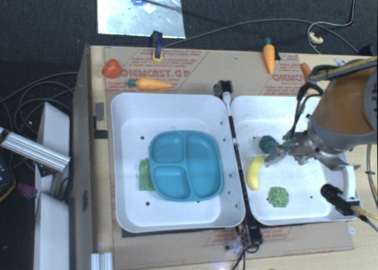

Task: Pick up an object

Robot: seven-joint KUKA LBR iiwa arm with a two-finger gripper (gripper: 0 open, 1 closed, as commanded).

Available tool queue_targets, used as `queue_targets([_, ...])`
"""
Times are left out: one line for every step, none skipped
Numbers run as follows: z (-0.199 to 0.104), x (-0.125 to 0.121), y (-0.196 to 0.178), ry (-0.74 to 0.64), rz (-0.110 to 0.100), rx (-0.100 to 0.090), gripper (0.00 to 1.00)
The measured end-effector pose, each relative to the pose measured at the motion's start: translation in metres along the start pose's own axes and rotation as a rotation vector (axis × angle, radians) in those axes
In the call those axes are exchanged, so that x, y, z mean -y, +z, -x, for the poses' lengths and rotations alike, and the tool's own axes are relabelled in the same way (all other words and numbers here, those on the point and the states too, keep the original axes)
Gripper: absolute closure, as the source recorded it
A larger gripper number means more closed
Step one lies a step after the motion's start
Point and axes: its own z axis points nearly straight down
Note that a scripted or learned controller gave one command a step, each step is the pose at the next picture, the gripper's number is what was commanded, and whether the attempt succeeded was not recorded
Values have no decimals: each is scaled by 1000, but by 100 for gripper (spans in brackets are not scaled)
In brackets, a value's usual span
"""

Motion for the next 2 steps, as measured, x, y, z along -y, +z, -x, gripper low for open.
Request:
queue_targets([38,-55,8,1,1,1,0])
queue_targets([20,-94,100,0,0,0,0])
